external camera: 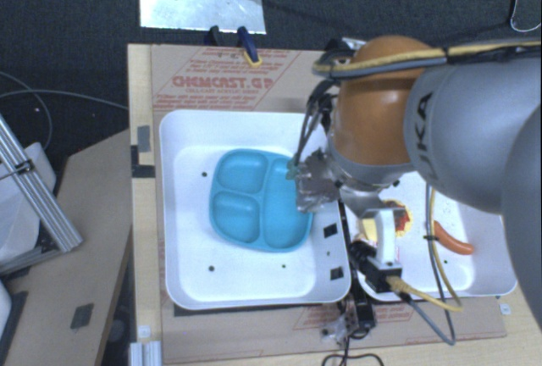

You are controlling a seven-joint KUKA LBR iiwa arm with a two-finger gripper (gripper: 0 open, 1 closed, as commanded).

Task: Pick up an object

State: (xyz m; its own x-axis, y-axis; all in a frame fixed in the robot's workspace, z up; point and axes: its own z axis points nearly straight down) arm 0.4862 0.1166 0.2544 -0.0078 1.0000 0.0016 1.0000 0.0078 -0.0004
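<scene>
We see the blue tray (pixel 254 199) in the left bin (pixel 182 186). The claw (pixel 306 191) hangs at its three o'clock edge; its state we cannot tell.

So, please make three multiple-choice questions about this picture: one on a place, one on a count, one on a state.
1. Where does the blue tray lie?
A. in the left bin
B. in the right bin
C. on the floor

2. How many compartments does the tray have?
A. one
B. three
C. six

3. How does the tray lie?
A. upside down
B. on its edge
C. flat, open side up

Answers: 1 A, white bin walls surround it on the left; 2 B, two small hollows and one long one; 3 C, its hollows face the camera. The tool is at its right edge.
</scene>
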